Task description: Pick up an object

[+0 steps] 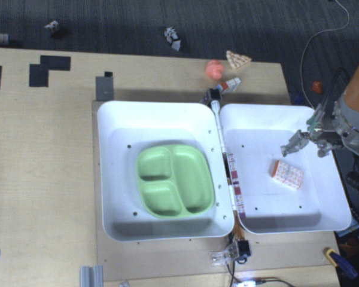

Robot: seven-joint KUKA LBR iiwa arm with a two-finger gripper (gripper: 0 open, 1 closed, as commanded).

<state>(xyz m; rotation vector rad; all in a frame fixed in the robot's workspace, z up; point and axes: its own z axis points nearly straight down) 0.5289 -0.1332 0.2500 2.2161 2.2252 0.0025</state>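
Your target is the packet (286,175), a small flat orange-and-white patterned piece lying on the floor of the right bin (257,127), a bit toward 3 o'clock of the bin's middle. It sits skewed, long axis running roughly 10 to 4 o'clock. Nothing else is near it in that bin.

The gripper (307,143) hangs above the bin at about 1 o'clock from the packet, near but apart from it. Fingers look spread, one tip toward 9 o'clock and one toward 3, nothing between them. So the claw reads open and empty; the grab is not yet made.

To do this step well, I'd judge:
- shift toward 7 o'clock until you're centred over the packet before dropping;
- turn the wrist so the fingers straddle the short side, not the long one;
- go low, since the thing is flat and a high close will likely skim over it;
- close fully, then lift straight up.

The left bin (116,118) holds a green tray (175,180); ignore it.
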